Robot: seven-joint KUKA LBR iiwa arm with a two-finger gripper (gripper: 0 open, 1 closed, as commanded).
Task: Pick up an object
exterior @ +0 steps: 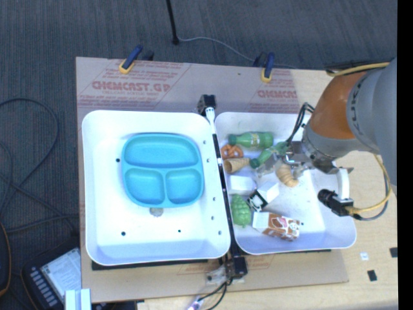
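The right bin (335, 236) holds a pile of small items. A light green bottle (251, 139) lies near its back wall, with an orange ring-shaped piece (231, 151) and a tan cone (235, 165) beside it. A dark green bottle (264, 157) and a tan rounded piece (288, 177) lie in the middle. My gripper (290, 156) hangs low over these two, coming in from the right under the grey and orange wrist (335, 118). Nothing is visibly held.
Toward the front of the right bin lie a white card (242, 184), a green leafy toy (241, 210), a black and white piece (258, 200) and a printed carton (279, 225). The left bin (103, 225) holds a blue divided plate (161, 168). A black cable (335, 202) trails off the wrist.
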